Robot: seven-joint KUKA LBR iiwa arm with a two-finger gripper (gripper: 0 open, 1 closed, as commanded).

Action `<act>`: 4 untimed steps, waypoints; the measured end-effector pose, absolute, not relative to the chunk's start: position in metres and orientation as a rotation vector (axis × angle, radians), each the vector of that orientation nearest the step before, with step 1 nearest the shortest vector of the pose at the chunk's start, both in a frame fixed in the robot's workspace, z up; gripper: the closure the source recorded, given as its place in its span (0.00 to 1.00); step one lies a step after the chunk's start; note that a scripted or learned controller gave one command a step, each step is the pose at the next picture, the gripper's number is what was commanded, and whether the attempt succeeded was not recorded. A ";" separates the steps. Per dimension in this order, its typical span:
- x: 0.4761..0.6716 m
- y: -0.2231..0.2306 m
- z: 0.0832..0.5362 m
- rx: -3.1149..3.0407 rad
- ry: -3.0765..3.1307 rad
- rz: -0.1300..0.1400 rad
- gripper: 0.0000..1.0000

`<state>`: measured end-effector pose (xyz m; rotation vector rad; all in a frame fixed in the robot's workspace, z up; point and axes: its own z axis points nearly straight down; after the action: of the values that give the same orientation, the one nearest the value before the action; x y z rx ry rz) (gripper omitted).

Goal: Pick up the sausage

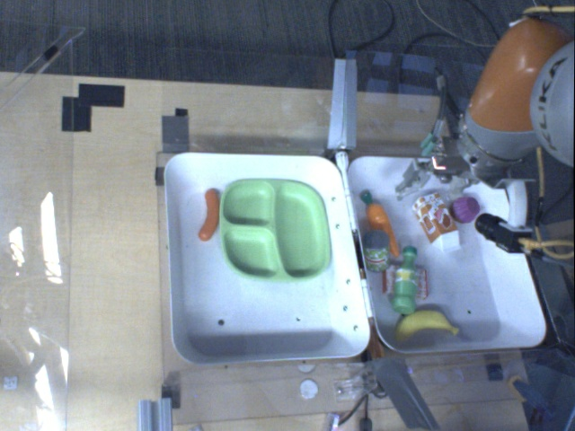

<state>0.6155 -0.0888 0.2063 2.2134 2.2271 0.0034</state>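
The sausage (209, 215) lies untouched in the left bin (193, 326), lengthwise along that bin's left wall and just beside the left edge of the green divided plate (274, 227), which fills the bin's middle and upper part. Nothing rests on the sausage, so the pick looks not yet begun; reaching, closing and lifting all remain. The narrow gap between the plate's rim and the bin wall is the likely nuisance, since fingers coming down there could knock either one. Across the metal divider, the right bin (521, 326) holds the clutter: a carrot (379, 219) near its upper left corner, a small can (376, 259) below it, a green bottle (406, 281) toward the middle, a banana (425, 324) by the near edge, and a snack packet (432, 215) and purple piece (464, 208) toward the upper right. The gripper (429, 171) hangs over the right bin's far edge, above the packet, well apart from the sausage; its fingers appear spread and carry nothing. To reach the sausage the arm must cross the divider and the plate.
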 end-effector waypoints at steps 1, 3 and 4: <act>0.651 -0.111 0.118 2.241 2.148 0.042 0.00; 0.663 -0.127 0.088 1.711 2.624 0.008 1.00; 0.663 -0.145 0.110 2.126 2.305 0.006 1.00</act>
<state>0.6633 -0.1450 0.1097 2.1257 2.3046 0.0064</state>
